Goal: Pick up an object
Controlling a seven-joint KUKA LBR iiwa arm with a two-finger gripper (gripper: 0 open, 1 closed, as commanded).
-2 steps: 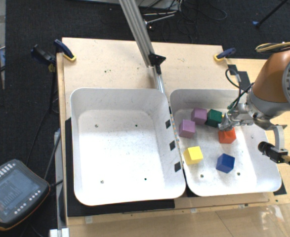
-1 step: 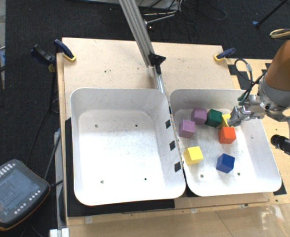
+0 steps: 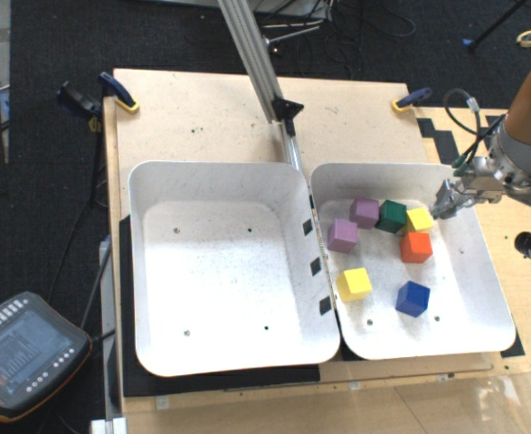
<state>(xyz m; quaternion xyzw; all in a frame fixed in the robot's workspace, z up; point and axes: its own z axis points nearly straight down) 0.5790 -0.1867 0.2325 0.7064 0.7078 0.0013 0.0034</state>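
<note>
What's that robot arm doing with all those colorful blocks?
It is trying to pick one up. The gripper has reached in from the right and sits low by the yellow block at the back of the right bin, next to the green block and the orange block. Nothing is lifted yet. Two purple blocks, another yellow one and a blue block lie in the same bin.

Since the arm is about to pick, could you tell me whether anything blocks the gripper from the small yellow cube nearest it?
Nothing visible does. The gripper is right beside the small yellow cube, on its right, with the green cube on the far side.
</note>
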